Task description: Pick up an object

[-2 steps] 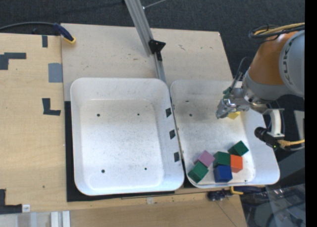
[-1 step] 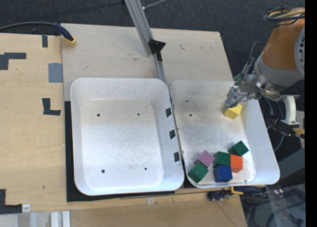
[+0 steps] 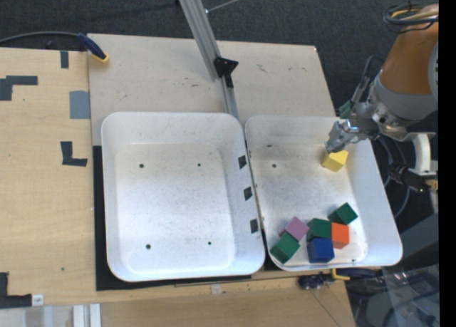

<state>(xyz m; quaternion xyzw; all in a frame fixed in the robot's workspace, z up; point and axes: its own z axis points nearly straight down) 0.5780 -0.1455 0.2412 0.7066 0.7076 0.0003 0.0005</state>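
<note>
Hovering gripper [image 3: 340, 138] met a yellow block [image 3: 335, 159] in the right bin [image 3: 377, 197].
Whether it gripped the block could not be told; the block sat touching its tip, upper right.

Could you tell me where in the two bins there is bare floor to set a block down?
The left bin offers bare floor from wall to wall. In the right bin, the far-left stretch and the middle, between the yellow block under the tool and the near cluster, are free. The near corner is crowded: purple, green, blue, orange blocks.
</note>
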